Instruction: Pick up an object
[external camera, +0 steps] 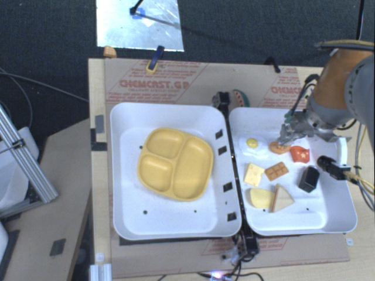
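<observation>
Camera view, right of centre: the pincer (285, 138) hangs low in the right bin (304, 222), just above a small orange toy food piece (279, 148) at the bin's upper middle; from here I cannot tell how its tips are set. That piece looks light, rigid plastic, flat and likely slippery, so I'd take it across its short width. Its long axis runs roughly left-right across the frame.

Yellow divided plate (175, 163) in left bin (126, 215), tool (285, 138) over orange piece (279, 148)
</observation>
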Robot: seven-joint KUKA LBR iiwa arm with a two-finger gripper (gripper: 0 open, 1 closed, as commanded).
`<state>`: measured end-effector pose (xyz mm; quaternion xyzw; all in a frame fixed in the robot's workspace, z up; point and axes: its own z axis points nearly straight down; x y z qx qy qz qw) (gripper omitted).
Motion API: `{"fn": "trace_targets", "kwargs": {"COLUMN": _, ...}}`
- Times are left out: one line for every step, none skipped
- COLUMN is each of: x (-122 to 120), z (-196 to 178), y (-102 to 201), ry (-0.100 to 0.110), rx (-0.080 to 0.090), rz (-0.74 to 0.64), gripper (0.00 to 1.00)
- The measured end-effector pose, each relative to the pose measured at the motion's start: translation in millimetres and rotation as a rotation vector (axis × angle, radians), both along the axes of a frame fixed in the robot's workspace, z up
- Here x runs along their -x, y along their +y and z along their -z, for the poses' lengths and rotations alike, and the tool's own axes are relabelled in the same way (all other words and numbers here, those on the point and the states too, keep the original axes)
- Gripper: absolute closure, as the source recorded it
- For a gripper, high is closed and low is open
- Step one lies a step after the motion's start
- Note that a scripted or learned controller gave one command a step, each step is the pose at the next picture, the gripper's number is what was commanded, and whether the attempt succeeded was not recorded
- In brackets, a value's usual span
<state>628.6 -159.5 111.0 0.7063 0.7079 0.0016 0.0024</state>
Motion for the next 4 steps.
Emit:
{"fn": "trace_targets", "kwargs": {"x": 65, "z": -16, "y": 70, "ry": 0.008, "rx": -0.005, "rz": -0.005, "gripper": 1.00}}
{"fn": "trace_targets", "kwargs": {"x": 99, "z": -76, "y": 191, "ry": 0.001, "rx": -0.007, "rz": -0.014, "gripper": 1.00}}
{"fn": "trace_targets", "kwargs": {"x": 97, "z": -84, "y": 182, "ry": 0.001, "rx": -0.002, "rz": -0.002, "gripper": 1.00}}
{"fn": "trace_targets", "kwargs": {"x": 106, "z": -87, "y": 242, "ry": 0.004, "rx": -0.003, "rz": -0.008, "gripper": 1.00}}
